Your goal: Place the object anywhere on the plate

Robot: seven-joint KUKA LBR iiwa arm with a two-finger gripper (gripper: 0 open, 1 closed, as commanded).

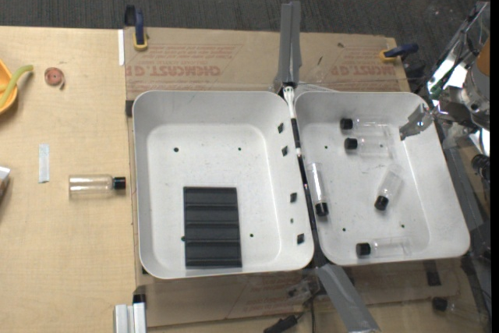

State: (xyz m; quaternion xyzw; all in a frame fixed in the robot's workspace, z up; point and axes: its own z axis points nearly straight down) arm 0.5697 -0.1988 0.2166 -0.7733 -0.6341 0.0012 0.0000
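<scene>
Leftmost, bench top: a clear vial with a black cap (pixel 97 184) lies on its side on the wood, outside the bins, near a small pale strip (pixel 44 164); a yellow item (pixel 9 86) and a small reddish disc (pixel 53 76) sit further back.
Left bin (pixel 144 168): holds a dark ribbed plate (pixel 210 228), lying flat toward the near side; nothing rests on it.
Divider: one clear vial (pixel 317 187) lies along the left wall of the right bin, black cap toward the near end.
Right bin (pixel 444 199): two vials at the back (pixel 362 132), close together with caps pointing left; one vial mid-bin (pixel 387 191), tilted, cap toward the near side; one vial at the front edge (pixel 382 249), cap pointing left.
Task objects: every vial in the right bin is well apart from the plate.
Gripper (pixel 415 123): at the right bin's far right rim, above the wall, touching no vial.
Finger state: too small and blurred to judge; cannot tell.
</scene>
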